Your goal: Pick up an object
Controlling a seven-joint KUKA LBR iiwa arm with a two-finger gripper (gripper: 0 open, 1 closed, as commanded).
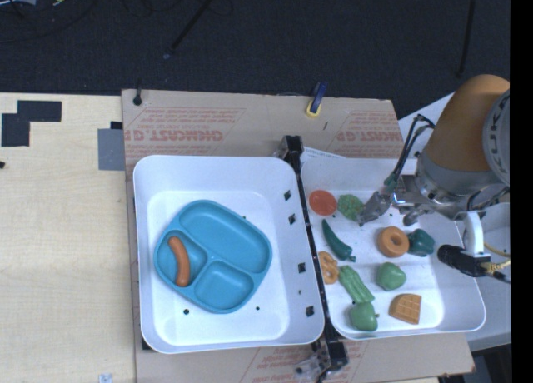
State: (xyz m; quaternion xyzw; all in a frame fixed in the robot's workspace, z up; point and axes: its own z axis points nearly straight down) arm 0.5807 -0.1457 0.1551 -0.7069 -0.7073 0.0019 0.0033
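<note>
Even overhead light – white bins (pixel 150 206) bright, mild glare; dark floor murky, image soft, slightly grainy.

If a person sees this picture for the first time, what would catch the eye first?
Probably the blue divided plate in the left bin, with an orange sausage lying in its left compartment. Next, the right bin crowded with toy foods, such as a donut and a tomato, with the pincer above them.
</note>
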